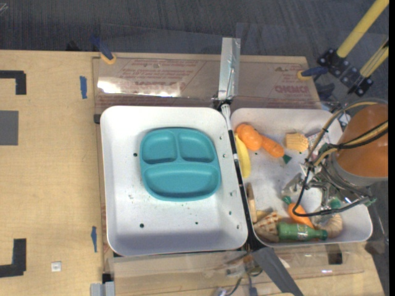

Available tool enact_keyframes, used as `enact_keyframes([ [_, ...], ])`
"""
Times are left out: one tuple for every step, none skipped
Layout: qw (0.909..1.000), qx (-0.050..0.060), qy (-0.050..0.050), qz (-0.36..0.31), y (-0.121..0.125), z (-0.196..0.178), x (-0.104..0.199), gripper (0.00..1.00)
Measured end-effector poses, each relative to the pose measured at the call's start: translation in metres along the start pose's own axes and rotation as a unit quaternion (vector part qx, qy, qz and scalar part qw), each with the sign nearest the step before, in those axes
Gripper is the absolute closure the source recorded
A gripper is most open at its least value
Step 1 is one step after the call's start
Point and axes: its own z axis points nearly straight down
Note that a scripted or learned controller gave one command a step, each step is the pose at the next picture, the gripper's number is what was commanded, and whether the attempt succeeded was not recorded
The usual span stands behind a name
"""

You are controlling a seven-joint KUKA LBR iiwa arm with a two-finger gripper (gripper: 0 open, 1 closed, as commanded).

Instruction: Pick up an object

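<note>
The left bin (117, 184) holds a teal divided plate (180, 163), lying flat at its middle with two small compartments on the far side and one long one on the near side; nothing lies in them. A few dark specks dot the bare white floor around it.

Just across the shared rim, the right bin (271, 119) is crowded. A yellow banana-shaped piece (243, 159) lies along its left wall. Beside it, at the far left, an orange carrot (254, 138) slants toward the middle, its green tip pointing right. A small pale yellow block (296, 142) sits just right of the carrot's tip. Along the near wall lie a tan shell-like piece (266, 219) and a green bottle (299, 231) on its side, with a rounded tan object (334, 224) at the bottle's right end.

The gripper (303, 187) is low in the right half of this bin, under the orange band and a tangle of cables. A curved orange piece (299, 213) sits just below it, close to the bottle. Whether the tool's tips are apart or together cannot be told, nor whether anything sits between them.
</note>
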Motion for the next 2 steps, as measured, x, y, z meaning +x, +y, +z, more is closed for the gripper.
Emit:
enact_keyframes([
  [0.9999, -0.009, 0.008, -0.012, -0.063, -0.033, -0.051, 0.00],
  [0.9998, -0.006, 0.006, -0.016, -0.025, 0.003, 0.019, 0.00],
])
